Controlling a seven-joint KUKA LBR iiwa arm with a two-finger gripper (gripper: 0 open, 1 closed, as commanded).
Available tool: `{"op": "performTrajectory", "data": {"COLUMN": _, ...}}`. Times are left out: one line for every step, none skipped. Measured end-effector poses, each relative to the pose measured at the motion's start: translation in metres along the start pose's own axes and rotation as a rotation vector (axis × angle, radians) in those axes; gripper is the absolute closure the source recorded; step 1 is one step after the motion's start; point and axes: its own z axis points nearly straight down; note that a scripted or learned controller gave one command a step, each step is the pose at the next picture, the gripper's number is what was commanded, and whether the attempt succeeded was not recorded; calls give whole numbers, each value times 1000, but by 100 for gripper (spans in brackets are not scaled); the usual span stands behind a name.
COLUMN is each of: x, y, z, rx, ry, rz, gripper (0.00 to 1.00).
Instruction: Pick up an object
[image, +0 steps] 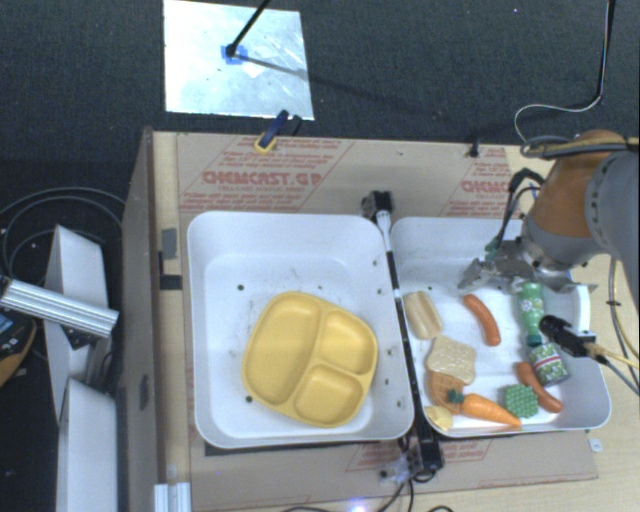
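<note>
While poised low over the far part of the right bin (600, 405), treat the gripper (498, 268) as uncommitted: nothing visible in its grasp, and open-or-closed state impossible to tell from this slanted view. Note the grey arm (590, 215) entering from the right edge, orange band above the wrist. Judge the task as at the approach stage only: reach over the bin apparently made; descent, grasp and lift all outstanding. Take as likeliest target the red sausage (481, 318), lying flat on the bin floor just beside the gripper on its near side, apart from its neighbours. Locate the other candidates in the same bin as follows: green bottle (530, 303) to the right of the sausage, under the wrist; bread roll (422, 313) against the dividing wall; cracker (452, 360) just nearer than the roll; carrot (485, 407) along the near wall, touching or almost touching the cracker; green waffle (520, 400) beside the carrot tip. Disregard the left bin (205, 300), holding a yellow divided plate (312, 358), well apart from the gripper. Confirm success only on seeing an object clear of the bin floor.
</note>
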Motion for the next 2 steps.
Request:
{"op": "performTrajectory", "data": {"x": 28, "y": -28, "z": 0, "rx": 2, "ry": 1, "rz": -1, "gripper": 0}}
{"op": "performTrajectory", "data": {"x": 27, "y": -27, "z": -11, "rx": 0, "ry": 1, "rz": -1, "gripper": 100}}
